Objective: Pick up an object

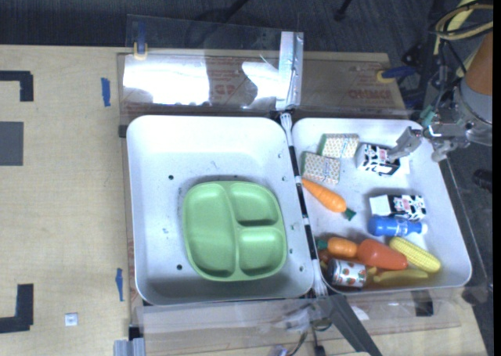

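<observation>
Camera view, read from left to right. Wooden bench (63, 190) at far left, marked with black corner shapes and small strips of blue tape. Next, left bin (156, 139), holding a green divided plate (233, 229) that lies flat in its lower middle. Behind both bins, a clear plastic sheet (211, 73) standing on edge, catching glare.

Past the centre divide, right bin (455, 225), crowded with small things to pick. Near its back left, two green-checked boxes (339, 145) (322, 167), touching at a corner. Just below them, a carrot (325, 196) lying at a slant. To their right, a cow-patterned carton (377, 159). Lower, a second cow-print box (399, 206) with a blue bottle (395, 227) tight against its front. Along the front wall, heaped together: a small orange piece (342, 247), a printed can (348, 273), a red pepper (381, 255) and a yellow corn cob (415, 254).

At the back right corner, gripper (409, 142), poised just beside the cow-patterned carton at its upper right. Cannot tell whether open or closed, nor whether touching the carton. Nothing visibly held.
</observation>
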### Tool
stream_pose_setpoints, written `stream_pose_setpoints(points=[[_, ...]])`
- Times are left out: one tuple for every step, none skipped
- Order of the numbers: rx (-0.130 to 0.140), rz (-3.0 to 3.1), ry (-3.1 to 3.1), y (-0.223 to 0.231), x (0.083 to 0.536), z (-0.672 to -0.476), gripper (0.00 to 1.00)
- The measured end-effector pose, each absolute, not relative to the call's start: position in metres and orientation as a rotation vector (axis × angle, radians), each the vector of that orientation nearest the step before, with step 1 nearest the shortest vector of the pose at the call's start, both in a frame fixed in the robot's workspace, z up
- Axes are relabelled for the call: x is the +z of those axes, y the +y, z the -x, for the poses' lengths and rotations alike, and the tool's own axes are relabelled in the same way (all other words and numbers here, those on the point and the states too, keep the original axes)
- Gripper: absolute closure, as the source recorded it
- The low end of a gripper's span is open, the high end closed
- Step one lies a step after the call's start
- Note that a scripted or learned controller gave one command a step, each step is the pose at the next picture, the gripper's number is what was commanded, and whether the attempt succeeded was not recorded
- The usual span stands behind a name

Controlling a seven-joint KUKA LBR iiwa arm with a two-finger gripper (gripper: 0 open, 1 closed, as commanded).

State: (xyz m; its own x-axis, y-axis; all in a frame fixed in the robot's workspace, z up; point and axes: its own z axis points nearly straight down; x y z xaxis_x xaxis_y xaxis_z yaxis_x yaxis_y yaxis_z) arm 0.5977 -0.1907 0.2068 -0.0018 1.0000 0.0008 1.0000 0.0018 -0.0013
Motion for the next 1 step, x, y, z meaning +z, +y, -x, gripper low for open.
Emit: stream_pose_setpoints(points=[[0.0, 2.232, -2.211, -0.1309, 0.1143, -0.5769, 0.0]])
